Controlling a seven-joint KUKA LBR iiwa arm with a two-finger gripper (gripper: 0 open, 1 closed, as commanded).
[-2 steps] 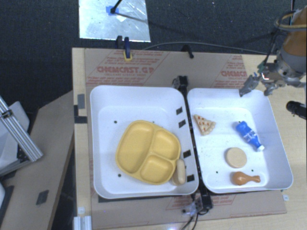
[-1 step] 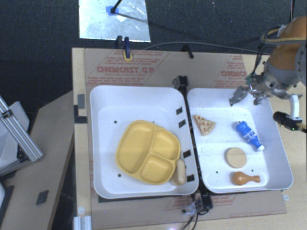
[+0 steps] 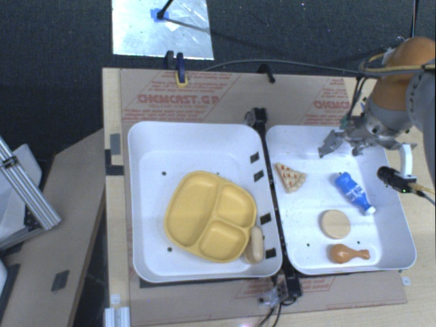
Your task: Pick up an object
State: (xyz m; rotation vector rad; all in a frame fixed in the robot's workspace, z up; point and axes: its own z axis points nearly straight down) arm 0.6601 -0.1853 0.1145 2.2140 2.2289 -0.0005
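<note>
Dark carpet surrounds the bench (image 3: 225,87), whose top carries a sheet printed with red lettering and two shallow white bins set side by side.

Left bin (image 3: 146,182): you have a yellow divided tray (image 3: 208,213) lying flat, somewhat toward the near right. A pale bread-roll-shaped piece (image 3: 255,244) touches the tray's near right corner, just beside the bin's right wall.

Right bin (image 3: 402,237): four loose items.
- Waffle-patterned wedge (image 3: 290,178), far left part of the floor, close to the divider between bins.
- Blue bottle (image 3: 353,192) with white cap, lying on its side, right of centre.
- Round tan disc (image 3: 335,224), flat, just nearer to you than the bottle.
- Orange-brown drumstick-shaped toy (image 3: 349,253), lying near the front wall.
All four sit apart from one another.

Arm: reaches in from the right, orange band at the upper right. Gripper (image 3: 339,142) hovers over the far edge of the right bin, above and to the right of the wedge. Its fingers are spread apart with nothing between them; you can see bare white floor beside the tips. No item is touched.
</note>
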